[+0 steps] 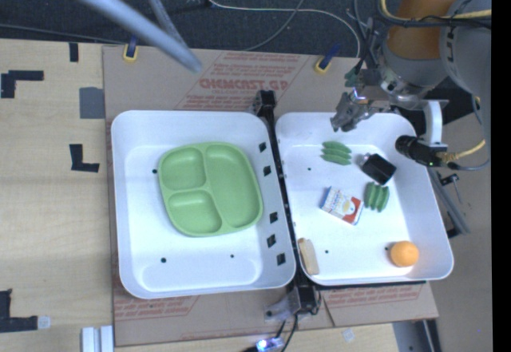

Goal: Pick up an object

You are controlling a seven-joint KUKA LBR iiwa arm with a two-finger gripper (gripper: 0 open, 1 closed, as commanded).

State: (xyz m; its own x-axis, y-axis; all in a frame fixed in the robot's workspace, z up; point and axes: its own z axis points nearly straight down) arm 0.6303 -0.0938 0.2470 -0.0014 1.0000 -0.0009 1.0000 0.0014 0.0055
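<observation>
Your end effector (349, 116) hung over the back edge of the right bin (415, 266), honestly couldn't tell its state. Below it in that bin sat a green pod (336, 153), a black block (378, 168), a small packet (342, 204) and an orange ball (404, 254). A green divided plate (210, 187) filled the left bin (136, 207).

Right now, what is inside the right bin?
The right bin holds two green pieces, a black block, a small packet, an orange ball and a tan piece. The pincer covers the far rim.
</observation>
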